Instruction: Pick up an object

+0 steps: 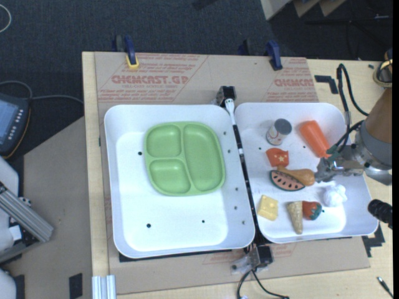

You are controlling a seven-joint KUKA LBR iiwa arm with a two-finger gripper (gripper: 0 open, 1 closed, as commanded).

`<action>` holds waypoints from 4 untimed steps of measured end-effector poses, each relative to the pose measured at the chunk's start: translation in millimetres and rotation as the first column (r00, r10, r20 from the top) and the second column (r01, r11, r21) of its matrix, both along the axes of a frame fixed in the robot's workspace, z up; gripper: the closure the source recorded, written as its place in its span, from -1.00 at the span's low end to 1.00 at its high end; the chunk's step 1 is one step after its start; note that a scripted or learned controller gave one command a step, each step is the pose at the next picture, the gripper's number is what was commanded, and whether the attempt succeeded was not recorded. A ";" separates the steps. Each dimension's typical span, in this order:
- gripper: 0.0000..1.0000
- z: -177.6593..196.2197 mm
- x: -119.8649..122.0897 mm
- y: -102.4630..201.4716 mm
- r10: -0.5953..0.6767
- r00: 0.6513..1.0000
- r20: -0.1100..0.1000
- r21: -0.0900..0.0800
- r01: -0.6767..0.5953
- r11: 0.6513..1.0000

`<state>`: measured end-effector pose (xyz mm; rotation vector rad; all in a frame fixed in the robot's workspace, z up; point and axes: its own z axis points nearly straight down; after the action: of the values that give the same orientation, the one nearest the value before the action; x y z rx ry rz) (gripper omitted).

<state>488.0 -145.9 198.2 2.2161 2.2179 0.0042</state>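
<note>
bench (187,73): brown board, blue clamps far edge, dark carpet beyond | left bin (124,185): green divided plate (184,158) | right bin (355,220): toy foods | gripper (326,167): low by bread piece (302,177), jaw state unclear

Grey arm (380,139) reaching from right, wrist low, gripper (327,167) pointing left

I worked in what looked like a robotics lab: two white bins (124,185) sat on a board (187,73) clamped with blue clamps (272,53), cables (346,92) trailed at the right, and dark carpet (124,11) lay on the far side.
</note>
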 end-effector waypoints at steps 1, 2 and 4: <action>1.00 28.4 1.2 -0.2 0.000 1.000 -0.001 0.000 0.000 1.000; 1.00 18.3 28.4 41.6 0.005 1.000 -0.003 0.003 -0.005 1.000; 1.00 28.0 85.7 138.2 0.006 1.000 -0.001 0.003 -0.006 1.000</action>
<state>573.7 -7.7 226.2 2.2121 2.2265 0.0066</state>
